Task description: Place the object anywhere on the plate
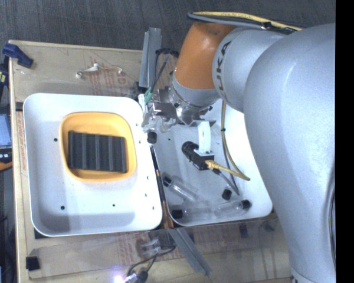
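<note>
Gripper (pixel 153 121) low over right bin (pixel 212 218), beside wall shared with left bin (pixel 47 211); its grip can't tell. Clear tube (pixel 180 188) on right bin floor, well apart from yellow plate (pixel 94 120) in left bin.

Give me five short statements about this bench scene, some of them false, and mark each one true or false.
1. A yellow plate lies in the bin on the view's left. True.
2. A dark ribbed block rests on the plate. True.
3. The gripper hangs over the middle of the plate. False: it is by the wall between the two bins, towards their far end.
4. The arm's band above the wrist is blue. False: it is orange.
5. The bin on the view's right holds a red ball. False: it holds clear tube-like pieces and small black bits.
</note>
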Robot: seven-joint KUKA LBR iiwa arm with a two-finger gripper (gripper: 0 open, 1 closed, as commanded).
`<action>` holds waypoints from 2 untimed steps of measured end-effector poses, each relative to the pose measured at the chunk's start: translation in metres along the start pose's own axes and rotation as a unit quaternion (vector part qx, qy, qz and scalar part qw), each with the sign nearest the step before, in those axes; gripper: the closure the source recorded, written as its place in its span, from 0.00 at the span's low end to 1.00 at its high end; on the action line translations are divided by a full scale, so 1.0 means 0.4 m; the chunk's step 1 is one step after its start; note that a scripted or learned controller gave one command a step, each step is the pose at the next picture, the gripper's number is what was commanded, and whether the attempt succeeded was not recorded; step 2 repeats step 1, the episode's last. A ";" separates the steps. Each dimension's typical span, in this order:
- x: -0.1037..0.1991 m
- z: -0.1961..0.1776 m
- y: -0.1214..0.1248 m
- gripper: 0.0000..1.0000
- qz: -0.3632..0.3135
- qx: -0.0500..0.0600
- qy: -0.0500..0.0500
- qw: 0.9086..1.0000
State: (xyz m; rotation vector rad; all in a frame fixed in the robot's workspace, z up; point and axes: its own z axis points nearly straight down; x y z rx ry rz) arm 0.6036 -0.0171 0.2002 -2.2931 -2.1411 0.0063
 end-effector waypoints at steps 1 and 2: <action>-0.001 -0.001 0.000 0.00 0.001 0.000 0.000 1.000; -0.001 -0.001 0.000 0.00 0.001 0.000 0.000 1.000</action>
